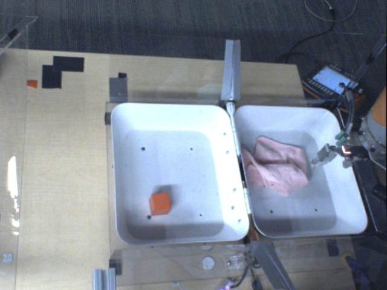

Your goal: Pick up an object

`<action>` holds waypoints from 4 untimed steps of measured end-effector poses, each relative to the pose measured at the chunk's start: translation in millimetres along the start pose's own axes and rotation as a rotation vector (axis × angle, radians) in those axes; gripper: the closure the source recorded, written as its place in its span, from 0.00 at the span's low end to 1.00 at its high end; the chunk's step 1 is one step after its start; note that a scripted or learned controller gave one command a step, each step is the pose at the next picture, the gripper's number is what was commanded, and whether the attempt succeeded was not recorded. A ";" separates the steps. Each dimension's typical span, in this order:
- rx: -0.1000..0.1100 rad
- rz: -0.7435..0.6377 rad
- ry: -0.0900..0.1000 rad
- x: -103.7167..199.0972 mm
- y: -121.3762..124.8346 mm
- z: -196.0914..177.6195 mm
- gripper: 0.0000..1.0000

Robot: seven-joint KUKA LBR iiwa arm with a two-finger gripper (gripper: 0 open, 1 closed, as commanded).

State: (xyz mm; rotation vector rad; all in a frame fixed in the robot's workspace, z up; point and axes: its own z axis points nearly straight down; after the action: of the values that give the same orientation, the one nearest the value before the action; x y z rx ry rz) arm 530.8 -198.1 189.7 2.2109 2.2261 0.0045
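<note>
Nearest me, an orange block (pixel 160 203) sits low in the left bin (pixel 124 162), alone and untouched. Beyond it, in the right bin (pixel 344 219), a pink cloth (pixel 275 166) lies crumpled against the divider side. The gripper (pixel 320 157) hangs over that bin's right part, just beside the cloth's edge; I cannot tell from here how it is set, and nothing shows in its hold. So the pick looks barely begun: either thing still rests in its bin, and the reach, the grip and the lift all seem left to do.
</note>
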 end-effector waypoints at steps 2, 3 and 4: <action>-0.001 0.114 0.000 -6.3 -11.1 29.4 1.00; -0.001 0.115 0.000 -6.4 -11.1 29.4 0.00; -0.013 0.046 -0.003 32.1 7.6 98.0 0.00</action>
State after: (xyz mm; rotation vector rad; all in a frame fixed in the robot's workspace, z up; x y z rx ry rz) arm 538.6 -166.0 91.7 2.2539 2.1665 0.0150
